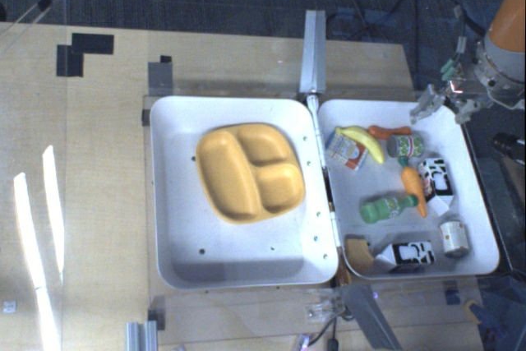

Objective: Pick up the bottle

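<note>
One green bottle [389, 207] lies on its side near the middle of your right bin [477, 177], with a carrot [413, 186] touching its right end. Beyond it sit a banana [363, 140] and a small green can [406, 147]. Your gripper [440, 101] hangs over the bin's far right corner, well apart from the bottle; you cannot tell how its fingers are set. A yellow divided tray [249, 171] rests in the left bin [173, 201].

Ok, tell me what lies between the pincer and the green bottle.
The pincer hangs over the right bin's far right corner. The green bottle lies mid-bin. Between them lie a small green can and an orange carrot touching the bottle's cap end. From above, nothing covers the bottle.
</note>
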`<state>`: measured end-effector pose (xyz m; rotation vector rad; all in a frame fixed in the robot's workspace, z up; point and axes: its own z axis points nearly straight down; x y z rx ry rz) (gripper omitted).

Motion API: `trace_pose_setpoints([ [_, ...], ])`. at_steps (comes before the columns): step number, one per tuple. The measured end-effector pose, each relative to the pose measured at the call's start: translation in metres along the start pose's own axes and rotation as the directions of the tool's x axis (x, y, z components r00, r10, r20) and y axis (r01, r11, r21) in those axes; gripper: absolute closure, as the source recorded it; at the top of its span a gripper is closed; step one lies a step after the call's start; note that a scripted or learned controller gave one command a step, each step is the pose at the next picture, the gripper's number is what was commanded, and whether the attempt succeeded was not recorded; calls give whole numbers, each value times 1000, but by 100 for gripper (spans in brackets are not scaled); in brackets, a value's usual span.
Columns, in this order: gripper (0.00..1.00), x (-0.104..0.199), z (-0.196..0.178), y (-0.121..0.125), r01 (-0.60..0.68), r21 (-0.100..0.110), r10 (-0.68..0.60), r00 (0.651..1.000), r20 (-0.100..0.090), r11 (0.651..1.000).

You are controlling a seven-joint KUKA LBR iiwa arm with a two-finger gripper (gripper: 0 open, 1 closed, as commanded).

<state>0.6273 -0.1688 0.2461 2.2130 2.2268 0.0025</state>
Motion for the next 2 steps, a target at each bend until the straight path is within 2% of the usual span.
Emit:
trace_pose_setpoints([
  [1, 0, 39, 151, -24, 50, -3, -50, 999, 0, 999],
  [2, 0, 64, 157, -95, 51, -9, -51, 999, 1, 999],
])
